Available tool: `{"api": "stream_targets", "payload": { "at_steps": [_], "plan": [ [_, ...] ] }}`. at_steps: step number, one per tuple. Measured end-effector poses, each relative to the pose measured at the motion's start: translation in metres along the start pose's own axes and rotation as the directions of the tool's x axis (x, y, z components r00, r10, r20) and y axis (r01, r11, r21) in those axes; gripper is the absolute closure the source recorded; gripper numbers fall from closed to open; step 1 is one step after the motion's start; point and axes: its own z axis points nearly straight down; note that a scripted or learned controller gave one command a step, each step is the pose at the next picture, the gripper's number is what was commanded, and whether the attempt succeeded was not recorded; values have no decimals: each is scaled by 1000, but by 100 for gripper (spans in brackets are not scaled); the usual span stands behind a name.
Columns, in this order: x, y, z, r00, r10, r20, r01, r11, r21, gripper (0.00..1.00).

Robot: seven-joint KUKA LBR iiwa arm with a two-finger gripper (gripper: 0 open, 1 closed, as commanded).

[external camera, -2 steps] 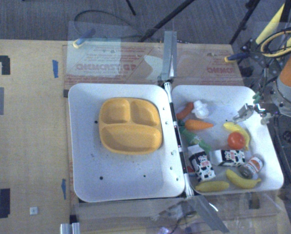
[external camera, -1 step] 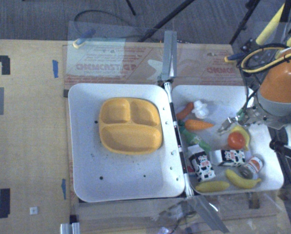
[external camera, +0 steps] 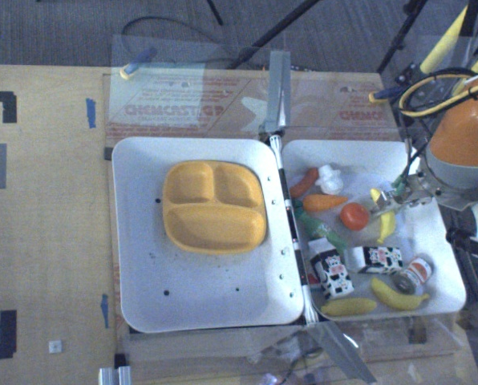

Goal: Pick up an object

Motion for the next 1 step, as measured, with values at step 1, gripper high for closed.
{"api": "stream_targets", "payload": {
  "at_steps": [1],
  "plan": [
    [45,47,-82,990,144,6,-144,990,3,100]
  ]
}}
